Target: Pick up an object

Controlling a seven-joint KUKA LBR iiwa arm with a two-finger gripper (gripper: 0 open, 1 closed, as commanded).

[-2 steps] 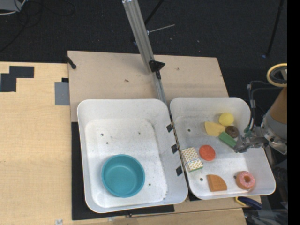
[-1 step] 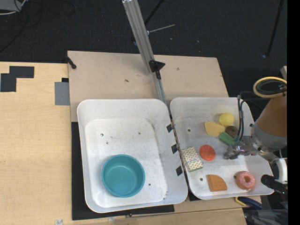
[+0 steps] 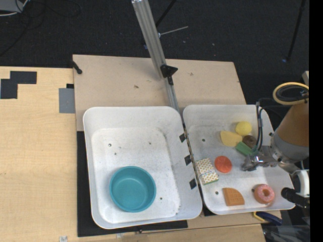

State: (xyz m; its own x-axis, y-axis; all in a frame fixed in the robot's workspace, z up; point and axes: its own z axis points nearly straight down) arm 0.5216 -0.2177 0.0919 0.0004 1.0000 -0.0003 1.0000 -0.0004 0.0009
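The gripper hangs low in the right bin — its grip state I cannot tell. Green block just above it, red ball beside, donut below.

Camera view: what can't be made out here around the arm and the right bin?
- Gripper: too small and dark to read its state or any contact with the green object.
- Brown item: partly hidden behind the cable and green object.
- Arm: cut off by the right edge.
- Yellow thing: hidden under the right bin rim.
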